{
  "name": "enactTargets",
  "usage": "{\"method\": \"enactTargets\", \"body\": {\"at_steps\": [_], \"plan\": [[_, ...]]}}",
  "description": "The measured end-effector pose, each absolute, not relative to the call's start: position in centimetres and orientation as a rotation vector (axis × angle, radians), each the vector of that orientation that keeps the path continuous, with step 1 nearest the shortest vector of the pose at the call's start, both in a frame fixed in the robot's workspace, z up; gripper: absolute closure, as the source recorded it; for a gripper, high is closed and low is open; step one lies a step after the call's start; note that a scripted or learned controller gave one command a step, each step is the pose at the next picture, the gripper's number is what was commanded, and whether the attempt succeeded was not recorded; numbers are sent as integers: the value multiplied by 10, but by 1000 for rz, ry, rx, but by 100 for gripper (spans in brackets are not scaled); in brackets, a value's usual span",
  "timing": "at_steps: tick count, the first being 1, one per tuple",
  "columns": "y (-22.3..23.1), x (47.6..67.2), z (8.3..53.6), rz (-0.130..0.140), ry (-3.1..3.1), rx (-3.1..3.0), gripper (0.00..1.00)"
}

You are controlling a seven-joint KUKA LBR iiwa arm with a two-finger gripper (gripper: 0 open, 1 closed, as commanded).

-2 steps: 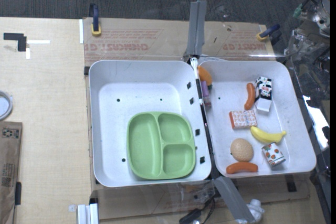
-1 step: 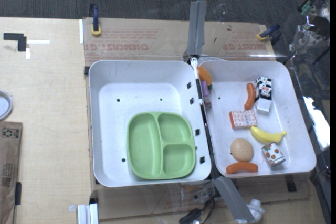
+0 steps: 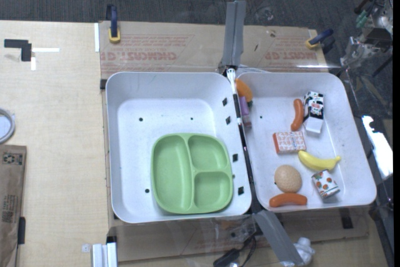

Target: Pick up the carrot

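Bench (image 3: 56, 134), pale wood, w/ two white bins side by side. Left bin (image 3: 125, 103) holds a green 3-section plate (image 3: 192, 173), sitting toward near-right corner. Right bin (image 3: 262, 134) holds the small stuff. Banana (image 3: 319, 161) lies right of centre; tan egg (image 3: 288, 178) just below-left of it. Red-white box (image 3: 289, 142) sits mid-bin, near the banana's left tip. Black-white carton (image 3: 314, 110) is toward the far right. Small printed can (image 3: 325, 185) is tipped over under the banana. Two orange-red sausage-shaped pcs: one (image 3: 297, 114) upright in view beside the carton, one (image 3: 288, 200) along the near wall under the egg. Carrot (image 3: 244, 90), brightest orange, prob. the piece in the far-left corner of the right bin, against the divider, purple item (image 3: 244, 114) just below it. My pincer: can't tell how wide it stands or whether it has anything.
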State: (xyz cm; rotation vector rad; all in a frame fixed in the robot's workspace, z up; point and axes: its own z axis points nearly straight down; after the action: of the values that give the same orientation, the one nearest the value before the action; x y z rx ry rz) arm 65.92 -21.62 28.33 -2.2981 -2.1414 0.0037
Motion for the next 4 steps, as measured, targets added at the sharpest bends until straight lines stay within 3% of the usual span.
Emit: {"method": "enactTargets", "body": {"at_steps": [3,4], "plan": [[-222,660,317,1,-2546,-1845,100],[-182,659,232,2,-2584,-1787,100]]}}
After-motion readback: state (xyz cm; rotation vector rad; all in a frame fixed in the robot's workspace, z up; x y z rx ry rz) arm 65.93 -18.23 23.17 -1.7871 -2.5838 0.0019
